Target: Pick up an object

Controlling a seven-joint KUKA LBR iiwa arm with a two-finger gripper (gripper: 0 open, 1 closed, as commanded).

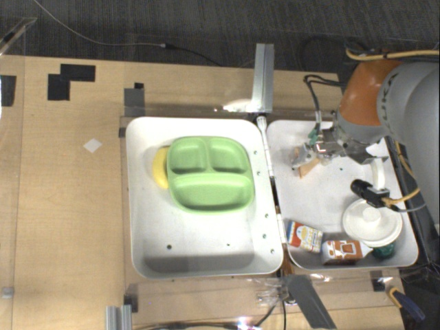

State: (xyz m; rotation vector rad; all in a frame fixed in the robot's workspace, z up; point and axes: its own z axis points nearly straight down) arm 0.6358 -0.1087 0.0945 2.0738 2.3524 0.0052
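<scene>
Grey arm (412, 108) looms nearest, gripper (306, 158) low in the right bin (323, 198).
Whether it is parted or closed I cannot tell; a small tan block (307, 168) lies just under it, so centre over that before closing.

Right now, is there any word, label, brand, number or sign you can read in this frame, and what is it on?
None can be read.
Small carton, right bin: red and white print, too blurred to read.
Second carton beside it: orange-brown print, too small to read.
Green divided tray, left bin: no marking visible.
Black shapes on the bench: plain patches, no text.
</scene>
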